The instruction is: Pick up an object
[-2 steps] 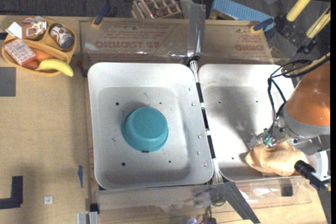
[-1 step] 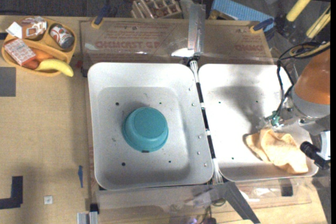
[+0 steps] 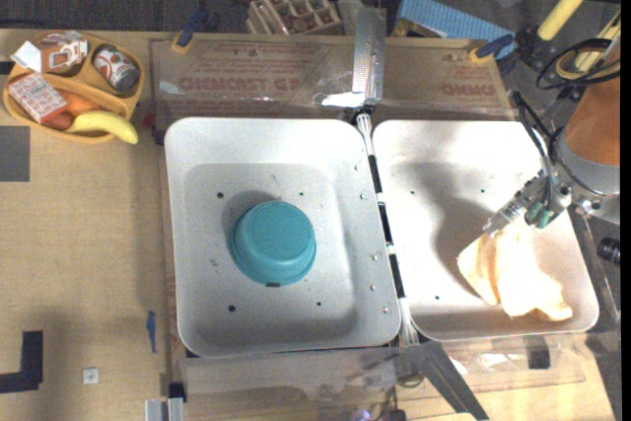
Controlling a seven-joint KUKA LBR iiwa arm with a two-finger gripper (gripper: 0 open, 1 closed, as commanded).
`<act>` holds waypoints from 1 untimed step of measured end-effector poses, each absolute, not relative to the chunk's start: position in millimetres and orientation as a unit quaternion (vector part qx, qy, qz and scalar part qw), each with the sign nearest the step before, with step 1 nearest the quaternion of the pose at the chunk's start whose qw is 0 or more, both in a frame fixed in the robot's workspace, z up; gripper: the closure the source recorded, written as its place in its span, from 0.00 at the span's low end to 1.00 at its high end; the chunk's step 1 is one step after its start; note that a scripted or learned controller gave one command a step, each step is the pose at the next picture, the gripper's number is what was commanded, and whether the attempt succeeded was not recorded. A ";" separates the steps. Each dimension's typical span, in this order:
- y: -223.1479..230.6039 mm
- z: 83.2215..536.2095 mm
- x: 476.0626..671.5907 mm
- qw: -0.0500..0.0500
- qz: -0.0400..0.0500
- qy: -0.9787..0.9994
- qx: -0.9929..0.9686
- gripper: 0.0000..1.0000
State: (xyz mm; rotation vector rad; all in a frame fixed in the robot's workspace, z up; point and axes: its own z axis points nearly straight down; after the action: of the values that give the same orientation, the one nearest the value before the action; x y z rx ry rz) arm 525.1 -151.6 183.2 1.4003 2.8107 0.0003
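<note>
Both white bins (image 3: 197,163) smooth matt plastic. Teal bowl (image 3: 274,243) smooth plastic, slight sheen. Pale yellow cloth (image 3: 513,276) soft, crumpled, matt. Surface (image 3: 79,251) light wood, matt. Cardboard strip (image 3: 256,79) behind bins, dull brown. Banana (image 3: 106,124) smooth, glossy.

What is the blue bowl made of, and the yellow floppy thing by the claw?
Bowl: probably plastic, since it is smooth, evenly teal, with a soft dull sheen, lying upside down. Yellow thing: looks like soft cloth or a thin sponge rag, crumpled with folds and a limp edge beside the claw. I can't be sure which.
</note>
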 end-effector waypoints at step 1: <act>-151.9 183.4 525.1 0.001 0.000 0.895 0.446 0.00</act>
State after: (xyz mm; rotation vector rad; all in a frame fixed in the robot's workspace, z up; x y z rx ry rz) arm 525.1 -151.9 183.4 1.4008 2.8101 0.0003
